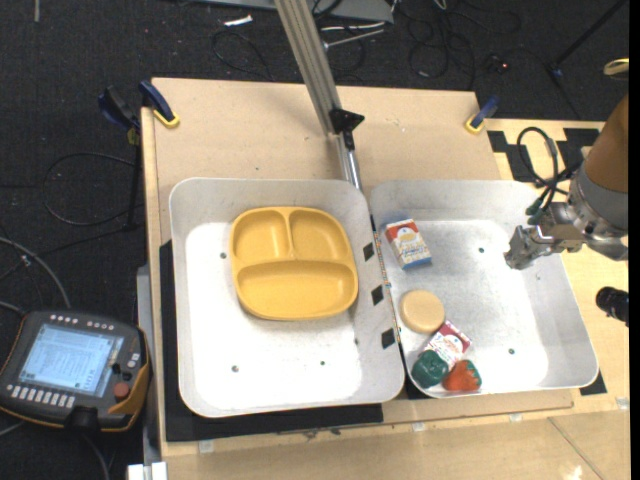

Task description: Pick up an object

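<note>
**What I can't make out from here**

The arm (612, 183) runs off the right edge. The pincer (522, 249) is too small for me to read. The green toy (430, 368) and strawberry (463, 376) overlap the red packet (449, 343).

Yellow divided plate (294, 263) in the left bin (200, 368), teach pendant (70, 368) on the floor beside the bench (240, 128).

No lettering is legible on the small carton (408, 244) or pendant screen (58, 359).

Robot lab: teach pendant (72, 366), floor cables (400, 28).
</note>
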